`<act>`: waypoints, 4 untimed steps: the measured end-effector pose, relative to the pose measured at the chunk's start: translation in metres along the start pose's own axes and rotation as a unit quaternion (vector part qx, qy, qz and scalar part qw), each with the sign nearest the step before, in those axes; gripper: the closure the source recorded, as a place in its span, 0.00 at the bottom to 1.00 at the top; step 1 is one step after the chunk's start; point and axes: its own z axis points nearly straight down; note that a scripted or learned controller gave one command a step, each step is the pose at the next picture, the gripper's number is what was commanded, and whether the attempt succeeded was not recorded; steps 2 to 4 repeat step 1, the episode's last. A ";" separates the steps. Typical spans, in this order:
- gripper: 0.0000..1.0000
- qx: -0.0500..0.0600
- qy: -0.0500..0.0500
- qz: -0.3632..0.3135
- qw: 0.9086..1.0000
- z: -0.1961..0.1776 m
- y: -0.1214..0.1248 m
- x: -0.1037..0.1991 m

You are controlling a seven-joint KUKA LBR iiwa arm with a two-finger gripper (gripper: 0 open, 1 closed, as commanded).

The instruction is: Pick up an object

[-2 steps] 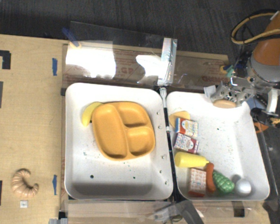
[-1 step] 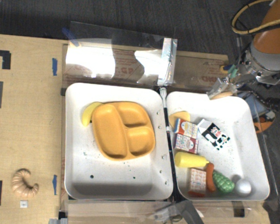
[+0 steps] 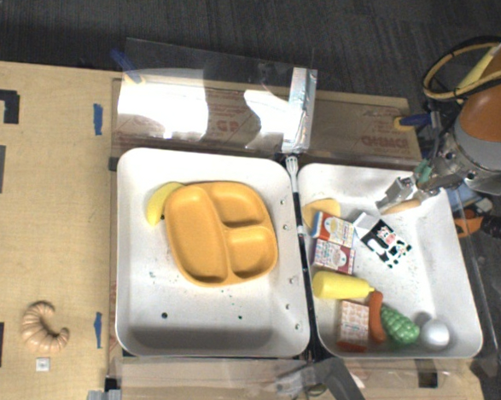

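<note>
Camera view: pincer, grip unreadable, hovers at the right bin's one o'clock; crowded toys risk a glancing miss.

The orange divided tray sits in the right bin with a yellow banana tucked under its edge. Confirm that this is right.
Not right on one point. The camera view shows the orange divided tray in the left bin, not the right bin. The rest holds: a yellow banana pokes out from under the tray's left edge.
</note>
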 end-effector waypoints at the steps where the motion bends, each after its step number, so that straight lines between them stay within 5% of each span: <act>1: 1.00 0.002 0.001 0.139 0.990 0.021 -0.016 0.073; 4: 1.00 0.002 0.001 0.139 0.990 0.021 -0.016 0.073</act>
